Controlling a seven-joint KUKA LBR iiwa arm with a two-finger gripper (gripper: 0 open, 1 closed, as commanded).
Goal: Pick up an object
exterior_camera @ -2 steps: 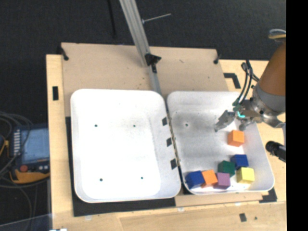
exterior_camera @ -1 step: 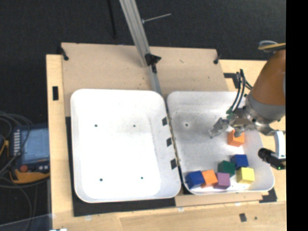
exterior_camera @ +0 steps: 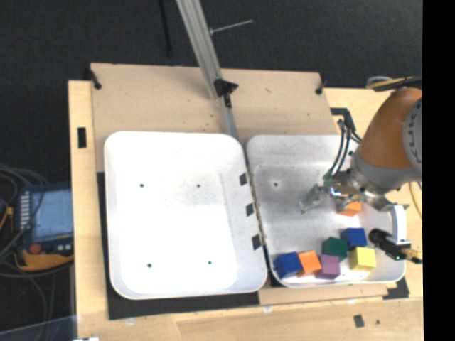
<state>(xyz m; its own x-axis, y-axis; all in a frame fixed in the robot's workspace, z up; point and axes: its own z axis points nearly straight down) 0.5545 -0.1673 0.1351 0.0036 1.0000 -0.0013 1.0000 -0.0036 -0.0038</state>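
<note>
The desk (exterior_camera: 185, 98) carried two white bins: left bin (exterior_camera: 178, 212), right bin (exterior_camera: 284, 169). The arm (exterior_camera: 391, 137) reached over the right bin. Finger (exterior_camera: 311, 199) state could not be determined. Blue (exterior_camera: 288, 263), orange (exterior_camera: 310, 261), purple (exterior_camera: 330, 265), green (exterior_camera: 334, 247) and yellow (exterior_camera: 362, 258) cubes lay along the right bin's near edge.

We find no text, label, brand or number that can be read on anything here; all is too small.
</note>
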